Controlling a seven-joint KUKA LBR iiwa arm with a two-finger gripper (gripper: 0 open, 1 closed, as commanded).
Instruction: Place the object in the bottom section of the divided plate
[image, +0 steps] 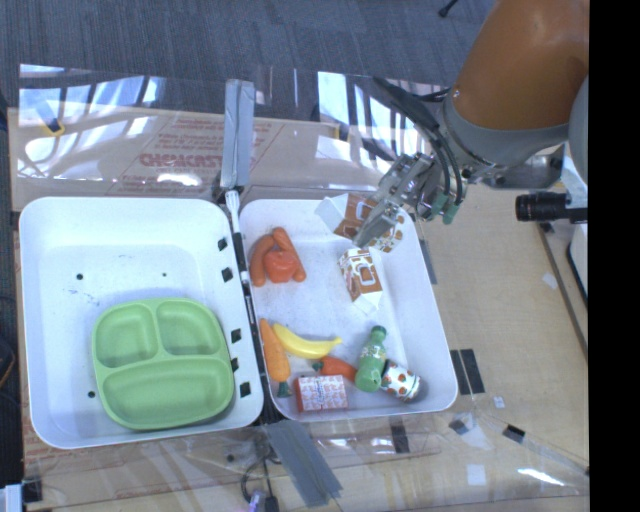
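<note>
The green divided plate lies in the left bin, with two small sections at the top and one wide section at the bottom, all bare. My gripper hangs over the far right corner of the right bin. Right under it is a brown and white carton, partly hidden by the gripper. A second brown and white carton lies just below that one on the bin floor.
The right bin also holds an orange-red toy, a banana, a carrot, a green bottle, a red can and a spotted piece. A grey divider runs between the bins.
</note>
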